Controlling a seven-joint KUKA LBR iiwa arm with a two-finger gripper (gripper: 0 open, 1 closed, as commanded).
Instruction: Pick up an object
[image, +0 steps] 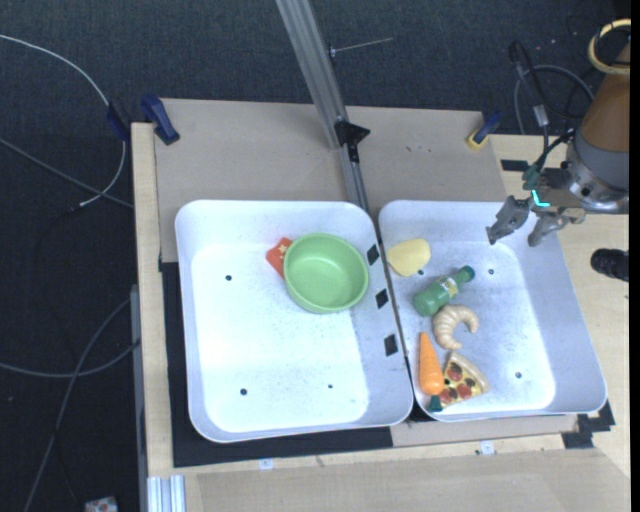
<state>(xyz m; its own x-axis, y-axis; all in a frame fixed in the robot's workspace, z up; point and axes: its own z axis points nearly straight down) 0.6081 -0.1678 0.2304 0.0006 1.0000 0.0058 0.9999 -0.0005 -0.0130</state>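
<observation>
My gripper (524, 226) hangs over the far right part of the right bin (540, 330), its two fingers spread open with nothing between them. The bin's objects lie to its left and nearer the camera: a pale yellow lemon-like piece (409, 256), a green bottle (442, 291), a croissant (456, 322), an orange carrot (429, 364) and a pizza slice (461, 381). In the left bin (250, 360) sits a green bowl (325, 271) with a small red object (277, 255) partly tucked behind its left rim.
A slanted metal pole (325, 90) comes down to the gap between the bins. Blue (160, 120) and yellow (486, 127) clamps sit at the bench's far corners. Cables hang near the arm at the upper right.
</observation>
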